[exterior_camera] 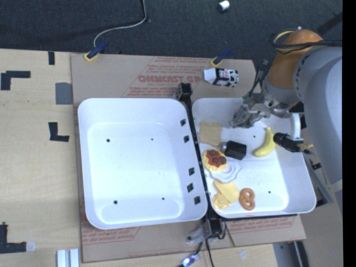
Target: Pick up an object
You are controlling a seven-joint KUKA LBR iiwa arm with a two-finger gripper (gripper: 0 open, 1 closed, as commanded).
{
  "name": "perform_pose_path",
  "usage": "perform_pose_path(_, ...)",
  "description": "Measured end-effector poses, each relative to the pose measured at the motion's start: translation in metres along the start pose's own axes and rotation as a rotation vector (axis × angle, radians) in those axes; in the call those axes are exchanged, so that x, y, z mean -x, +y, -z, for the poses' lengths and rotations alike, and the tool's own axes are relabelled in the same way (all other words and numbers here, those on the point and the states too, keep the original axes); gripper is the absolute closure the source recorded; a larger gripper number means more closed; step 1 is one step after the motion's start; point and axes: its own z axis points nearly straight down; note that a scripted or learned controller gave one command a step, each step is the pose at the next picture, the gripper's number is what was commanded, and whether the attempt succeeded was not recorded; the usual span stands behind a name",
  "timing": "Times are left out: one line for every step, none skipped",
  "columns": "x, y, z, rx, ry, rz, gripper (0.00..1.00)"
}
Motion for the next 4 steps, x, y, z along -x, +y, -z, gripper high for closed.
perform_pose_path(0.0, 0.0, 0.01, -0.001, -0.001, 0.002, 1.0)
perform_pose_path(-0.027, -0.048, 0.086, 0.001, 0.004, -0.003, 1.0)
perform_pose_path(-0.109, -0.058, 0.147, 0.005, 0.004, 0.005, 1.0)
perform_pose_path(-0.192, -0.077, 0.2, 0.006, 0.005, 0.007, 1.0)
